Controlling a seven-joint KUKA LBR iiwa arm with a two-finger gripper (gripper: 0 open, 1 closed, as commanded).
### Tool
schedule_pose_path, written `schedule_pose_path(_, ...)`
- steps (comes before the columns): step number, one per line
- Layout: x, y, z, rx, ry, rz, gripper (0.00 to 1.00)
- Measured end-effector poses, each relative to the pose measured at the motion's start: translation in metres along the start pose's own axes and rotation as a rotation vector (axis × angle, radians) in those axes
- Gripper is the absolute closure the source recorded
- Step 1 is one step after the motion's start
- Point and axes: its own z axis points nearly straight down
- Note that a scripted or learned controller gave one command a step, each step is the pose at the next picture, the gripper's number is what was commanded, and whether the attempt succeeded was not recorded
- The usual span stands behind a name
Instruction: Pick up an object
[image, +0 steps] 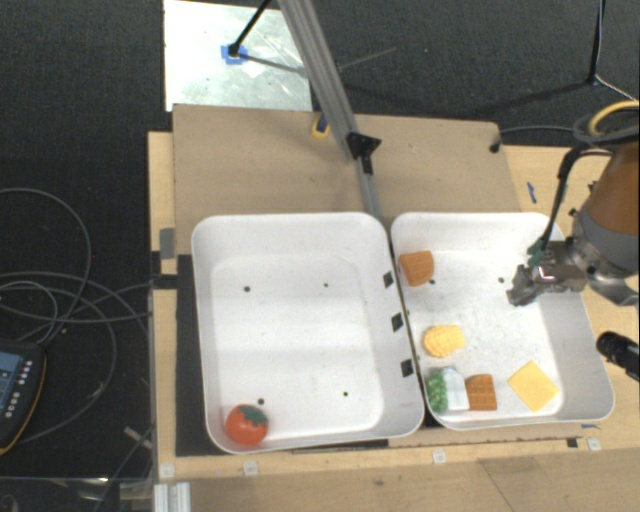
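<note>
Bins side by side on the bench, the left bin (290, 240) and the right bin (480, 235), their inner rims touching down the middle. The arm (612, 215) comes in from the right, grey with its orange band showing, and the gripper (524, 290) hangs over the right bin's far right part, near the rim there. From where I stand it is too small and dark to tell whether it is released or clenched, and I see nothing carried in it.

The objects in the right bin are all apart from it. An orange block (417, 267) sits up near the dividing rim. Below that lies a yellow corn cob (444, 341). Along the front edge there is a green and white piece (442, 390) in the near left corner, a brown waffle-like piece (481, 392) just beside it, and a yellow slice (533, 385) farther right, lying flat and turned at an angle.

The left bin holds a red tomato (246, 424) with a green top in its near left corner. A grey pole (330, 90) slants in from the top toward the place where the bins meet. Black cables (50, 300) loop on the dark floor to the left.
</note>
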Motion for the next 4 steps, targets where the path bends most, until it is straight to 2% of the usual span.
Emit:
schedule_pose_path(1, 0.053, 0.011, -0.007, 0.0, 0.002, -0.006, 1.0)
schedule_pose_path(3, 0.153, 0.019, 0.018, 0.004, 0.003, -0.006, 1.0)
schedule_pose_path(4, 0.198, 0.022, 0.012, 0.002, 0.003, -0.006, 1.0)
